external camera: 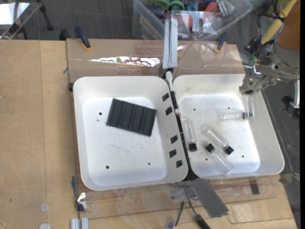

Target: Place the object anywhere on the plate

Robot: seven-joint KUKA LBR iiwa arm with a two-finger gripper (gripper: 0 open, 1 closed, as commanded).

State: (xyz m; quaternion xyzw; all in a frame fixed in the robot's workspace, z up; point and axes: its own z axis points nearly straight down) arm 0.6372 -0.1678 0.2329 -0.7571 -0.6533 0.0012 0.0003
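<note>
Flanking white bins [124,180], wooden bench [33,128]

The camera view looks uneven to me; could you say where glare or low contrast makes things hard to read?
In the camera view, glare streaks the plastic sheet behind the left bin; the clear vials nearly vanish against the right bin; the black ridged plate reads sharply.

Grey metal hand [248,104] with slim silvery fingers, orange band on the arm [289,32], pale grey wrist
</note>
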